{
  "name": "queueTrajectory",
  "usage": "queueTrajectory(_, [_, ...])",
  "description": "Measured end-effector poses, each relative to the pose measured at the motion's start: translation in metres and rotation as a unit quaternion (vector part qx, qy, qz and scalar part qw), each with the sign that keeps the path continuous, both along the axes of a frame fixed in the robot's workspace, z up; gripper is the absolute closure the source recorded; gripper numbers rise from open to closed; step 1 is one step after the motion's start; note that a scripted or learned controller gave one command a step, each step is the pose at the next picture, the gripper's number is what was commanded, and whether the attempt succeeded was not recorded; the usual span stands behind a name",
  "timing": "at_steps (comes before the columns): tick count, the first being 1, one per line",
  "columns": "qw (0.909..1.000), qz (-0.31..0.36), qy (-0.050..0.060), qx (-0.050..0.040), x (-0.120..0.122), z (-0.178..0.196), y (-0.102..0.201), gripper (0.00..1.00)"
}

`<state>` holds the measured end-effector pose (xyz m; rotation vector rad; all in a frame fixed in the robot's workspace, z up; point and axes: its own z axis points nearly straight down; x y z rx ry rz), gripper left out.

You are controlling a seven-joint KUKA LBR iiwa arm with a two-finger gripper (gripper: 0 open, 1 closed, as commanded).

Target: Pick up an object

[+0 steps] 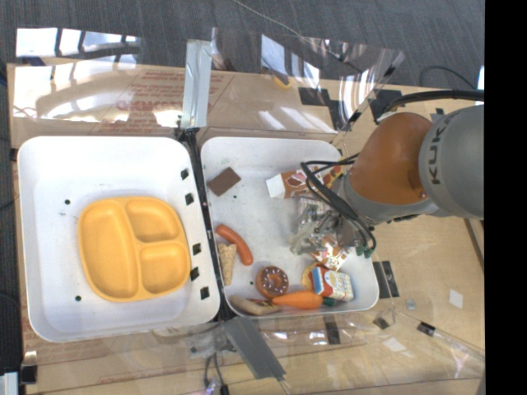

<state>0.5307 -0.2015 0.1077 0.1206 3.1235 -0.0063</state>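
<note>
The right bin [247, 151] holds several toy foods: a brown chocolate square [223, 180], a red sausage [235, 243], an ice cream cone [227, 262], a chocolate donut [272, 281], an orange carrot [298, 300], a small carton [333, 285] and a brown-and-white carton [288, 185]. My gripper [315, 229] reaches down from the orange wrist [394, 160] into the bin's right half, just left of a red-and-white item [333, 257]. Its metal fingers blur against the white floor.
The left bin [41, 163] bears a yellow divided plate [132, 247]. A black divider [198, 212] separates the bins. Cables [329, 192] loop around the wrist. Clear plastic sheeting lies behind the bins.
</note>
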Motion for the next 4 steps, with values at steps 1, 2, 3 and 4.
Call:
queueTrajectory(1, [0.9973, -0.074, 0.003, 0.0017, 0.048, -0.012, -0.008, 1.00])
queueTrajectory(2, [0.9973, -0.073, 0.003, 0.0017, 0.048, -0.012, -0.008, 0.00])
queueTrajectory(3, [0.9890, -0.148, 0.005, 0.0034, -0.012, -0.014, 0.025, 0.00])
queueTrajectory(4, [0.9942, -0.107, 0.003, 0.0025, 0.003, -0.012, -0.007, 0.00])
